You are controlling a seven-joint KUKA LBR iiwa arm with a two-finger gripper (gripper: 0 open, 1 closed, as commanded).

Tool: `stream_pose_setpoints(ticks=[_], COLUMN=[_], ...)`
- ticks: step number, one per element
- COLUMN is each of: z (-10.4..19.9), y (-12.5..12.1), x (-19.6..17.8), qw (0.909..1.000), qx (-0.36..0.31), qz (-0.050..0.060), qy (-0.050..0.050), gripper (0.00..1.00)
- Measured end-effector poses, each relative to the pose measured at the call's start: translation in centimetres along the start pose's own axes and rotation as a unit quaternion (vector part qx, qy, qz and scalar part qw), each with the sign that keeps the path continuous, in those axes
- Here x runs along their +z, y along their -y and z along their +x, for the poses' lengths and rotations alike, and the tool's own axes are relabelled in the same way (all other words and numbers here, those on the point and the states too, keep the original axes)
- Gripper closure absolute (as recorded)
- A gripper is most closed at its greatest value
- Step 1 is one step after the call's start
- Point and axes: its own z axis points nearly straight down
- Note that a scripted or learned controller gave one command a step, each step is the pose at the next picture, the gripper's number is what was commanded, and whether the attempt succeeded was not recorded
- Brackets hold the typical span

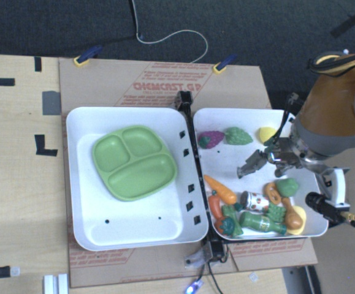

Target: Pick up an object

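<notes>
Seen from the fixed overhead camera, two shallow white plastic bins sit side by side on a cardboard-covered bench, and the grey arm with its orange band enters from three o'clock over the right bin (226, 116). Its two-finger gripper (255, 163) hangs above that bin's bare middle; whether the fingers are apart or together cannot be told, and nothing shows between them. Toys crowd the bin's lower edge: a long orange plastic carrot (221, 190) lies at about seven o'clock from the gripper, near it, its long axis running ten to four. A purple toy vegetable (211, 139) lies at ten o'clock. A green sectioned plastic plate (134, 162) rests in the left bin (82, 182).
</notes>
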Motion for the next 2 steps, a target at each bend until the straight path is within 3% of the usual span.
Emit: stream_pose_setpoints(ticks=[1,2], z=[7.89,7.53], y=[1.2,1.27], x=[-18.08,-18.1], qw=[0.9999,1.0], qx=[-0.005,-0.001], qz=[-0.01,0.0], qy=[-0.001,0.001], gripper=[0.0,1.0])
